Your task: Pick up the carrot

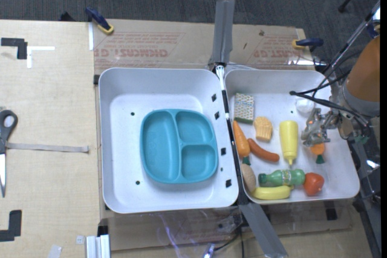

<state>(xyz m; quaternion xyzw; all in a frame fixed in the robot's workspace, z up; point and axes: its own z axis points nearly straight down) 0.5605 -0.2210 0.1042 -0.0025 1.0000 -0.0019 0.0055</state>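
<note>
Against left wall — carrot (240, 141)

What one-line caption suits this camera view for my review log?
End effector hovers at the right bin's right side near a small carrot, with other toy foods beside it; blue divided plate sits in the left bin.

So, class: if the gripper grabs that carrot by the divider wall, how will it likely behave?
The carrot looks like smooth moulded plastic: probably stiff, light, maybe slippery. Its tapered round body could roll or pivot when pinched. It lies against the bin wall, so it may jam.
</note>
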